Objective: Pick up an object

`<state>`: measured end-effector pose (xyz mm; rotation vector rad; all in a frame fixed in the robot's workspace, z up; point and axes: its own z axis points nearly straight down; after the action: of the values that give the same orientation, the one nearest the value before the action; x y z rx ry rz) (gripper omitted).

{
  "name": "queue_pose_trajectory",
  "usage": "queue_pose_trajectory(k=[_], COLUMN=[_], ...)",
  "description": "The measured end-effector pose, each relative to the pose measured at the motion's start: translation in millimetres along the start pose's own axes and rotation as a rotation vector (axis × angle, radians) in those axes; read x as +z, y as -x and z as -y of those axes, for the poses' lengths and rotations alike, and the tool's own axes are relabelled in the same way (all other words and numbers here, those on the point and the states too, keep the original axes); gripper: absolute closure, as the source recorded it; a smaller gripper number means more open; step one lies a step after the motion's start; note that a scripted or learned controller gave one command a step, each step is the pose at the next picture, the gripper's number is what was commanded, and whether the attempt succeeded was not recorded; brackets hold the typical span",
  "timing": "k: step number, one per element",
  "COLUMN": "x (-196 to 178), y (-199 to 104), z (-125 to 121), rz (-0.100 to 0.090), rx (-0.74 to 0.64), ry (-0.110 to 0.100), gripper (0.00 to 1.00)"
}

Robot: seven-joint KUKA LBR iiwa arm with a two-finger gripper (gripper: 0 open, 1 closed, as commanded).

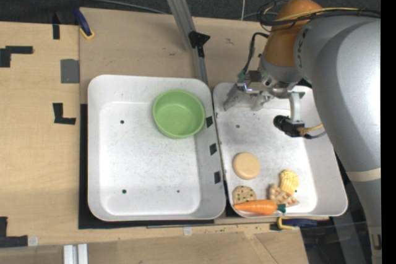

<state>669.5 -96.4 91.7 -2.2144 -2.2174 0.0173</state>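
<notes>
While the grey arm [346, 83] fills the right side of the frame, its gripper [247, 96] hangs over the upper end of the right bin [309, 157], low above bare floor; whether it is released or clenched I cannot tell from this slant. Nothing shows in its grasp. At centre frame, the left bin [111, 151] holds a green bowl [179, 113] near its upper right corner. Candidate objects cluster at the lower end of the right bin, well apart from the gripper: a round tan biscuit [246, 165], a yellow corn-like toy [288, 180], a small brown cookie [244, 194] and an orange carrot [257, 208] against the lower wall. To grasp well, I judge the biscuit best: it lies alone, so a descent centred on it avoids nudging neighbours.
</notes>
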Motion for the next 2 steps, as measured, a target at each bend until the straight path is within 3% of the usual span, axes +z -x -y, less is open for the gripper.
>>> queue_pose_trajectory(k=[1,2], x=[-9,-53], y=[0,3], z=[1,0], rz=[0.000,-0.002], rx=[-0.002,0.000], ry=[0.000,0.017], gripper=[1.00,1.00])
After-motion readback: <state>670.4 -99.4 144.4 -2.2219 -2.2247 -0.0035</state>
